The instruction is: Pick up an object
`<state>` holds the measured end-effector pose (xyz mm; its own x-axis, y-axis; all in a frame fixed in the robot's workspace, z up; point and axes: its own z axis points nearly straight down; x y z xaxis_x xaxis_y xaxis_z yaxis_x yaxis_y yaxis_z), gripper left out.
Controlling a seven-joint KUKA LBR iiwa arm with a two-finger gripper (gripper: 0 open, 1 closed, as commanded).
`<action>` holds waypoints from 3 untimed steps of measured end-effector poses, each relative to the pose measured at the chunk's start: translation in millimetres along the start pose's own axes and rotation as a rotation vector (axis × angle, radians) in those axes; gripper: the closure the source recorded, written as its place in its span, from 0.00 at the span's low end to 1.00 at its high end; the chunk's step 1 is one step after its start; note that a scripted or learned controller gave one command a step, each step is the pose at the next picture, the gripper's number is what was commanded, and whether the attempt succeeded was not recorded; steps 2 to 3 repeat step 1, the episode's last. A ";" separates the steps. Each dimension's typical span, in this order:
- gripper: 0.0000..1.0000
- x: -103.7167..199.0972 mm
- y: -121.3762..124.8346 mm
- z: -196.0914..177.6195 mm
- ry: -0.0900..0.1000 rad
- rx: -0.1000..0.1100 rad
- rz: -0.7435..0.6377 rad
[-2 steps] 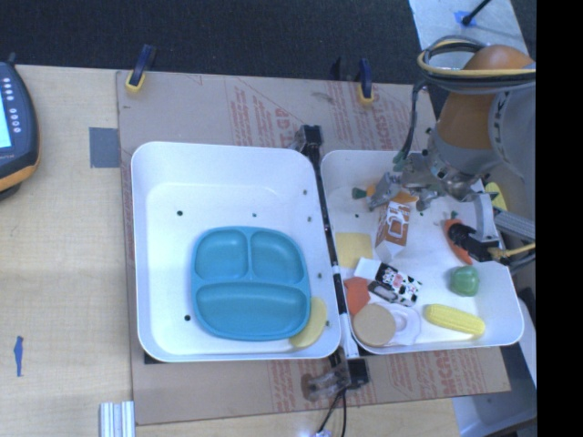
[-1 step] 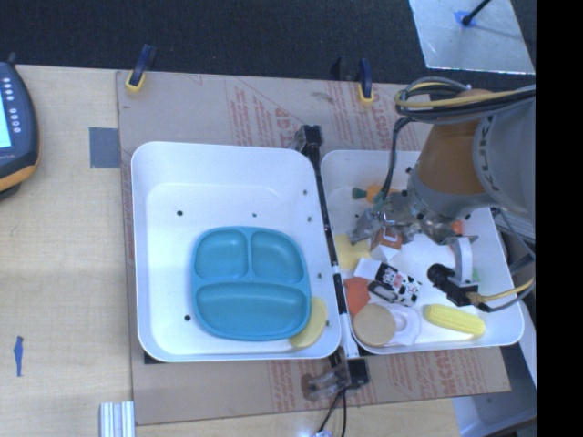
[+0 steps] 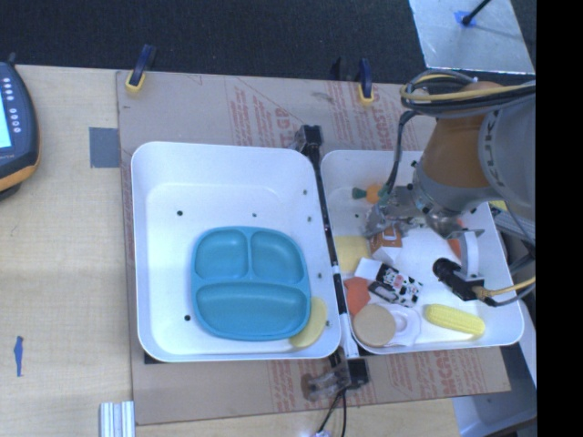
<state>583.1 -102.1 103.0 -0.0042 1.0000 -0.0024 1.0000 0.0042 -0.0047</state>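
Presently, by position on the surface:
Left bin (image 3: 150,244): blue divided plate (image 3: 250,283); yellow piece (image 3: 312,326) at its near right corner.
Right bin (image 3: 508,326): corn cob (image 3: 454,319), round tan disc (image 3: 375,326), red piece (image 3: 356,291), small printed card (image 3: 397,284).
Tool (image 3: 392,217): low over the right bin's far-left part, above an orange item (image 3: 390,236); grip state cannot be told.

arm (image 3: 510,144): grey shell | orange band above wrist | black-yellow cables | tool (image 3: 390,218): grey metal
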 end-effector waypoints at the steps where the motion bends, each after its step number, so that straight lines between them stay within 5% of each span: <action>1: 1.00 68.9 -24.4 -94.4 0.005 -0.009 -0.007; 3: 1.00 68.9 -24.4 -94.4 0.005 -0.009 -0.007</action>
